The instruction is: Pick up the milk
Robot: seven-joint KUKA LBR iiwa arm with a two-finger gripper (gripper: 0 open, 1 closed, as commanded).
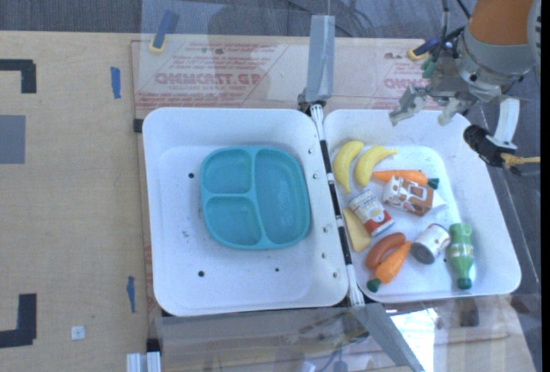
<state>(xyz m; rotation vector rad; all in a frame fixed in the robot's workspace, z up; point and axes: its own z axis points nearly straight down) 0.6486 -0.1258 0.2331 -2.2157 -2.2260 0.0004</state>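
The milk (409, 195) is a small brown-and-white carton lying on its side in the middle of the right bin (503, 233). An orange carrot (404, 177) lies just behind it. My gripper (426, 111) hangs over the far edge of the right bin, well behind the carton and slightly to its right. Its two fingers (402, 111) are spread apart with nothing between them, so it is open. The grey arm with its orange band (503, 5) comes in from the upper right.
Around the carton in the right bin lie two bananas (361, 162), a white and red pot (368, 209), a sausage and carrot (388, 257), a can (430, 243) and a green bottle (461, 252). A teal divided plate (255, 197) sits in the left bin (168, 216).
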